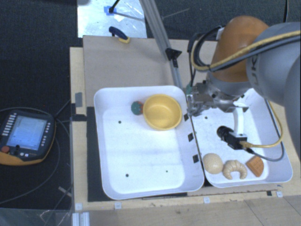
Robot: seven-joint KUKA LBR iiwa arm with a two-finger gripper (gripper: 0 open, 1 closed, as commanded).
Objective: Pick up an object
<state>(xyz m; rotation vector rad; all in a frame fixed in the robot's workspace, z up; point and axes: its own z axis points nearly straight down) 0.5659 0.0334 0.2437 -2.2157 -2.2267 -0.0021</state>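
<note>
The hand (194, 106) hung low over the dividing rims between the two bins, at the upper left corner of the right bin (277, 173), and whether it was open or closed could not be told from the slanted overhead view, since the wrist and its cabling covered it. No object could be seen in its grip. Above it the arm (263, 55) came in from the right, its orange band (237, 39) sitting over the top of the right bin, with yellow and black cables looping around it.

Nearest the hand, just across the rim in the left bin (141, 173), a yellow bowl (162, 112) stood upright near the upper right corner. A small teal and reddish ball-like object (137, 108) lay touching or just beside the bowl's left side.

In the right bin, three pieces of toy food lay in a row along the lower edge: a pale round bun-like piece (212, 163), a croissant (235, 169) just beside it, and an orange wedge (255, 165) to the right of that. A black cylindrical part (229, 136) on a yellow cable hung above them, below the wrist.

Both bins rested on the tabletop (122, 60), which was brown and bare behind them. A blue and yellow clamp (118, 33) sat on its far edge. To the left, off the tabletop, a control pendant (24, 135) with a lit screen lay on the dark floor.
</note>
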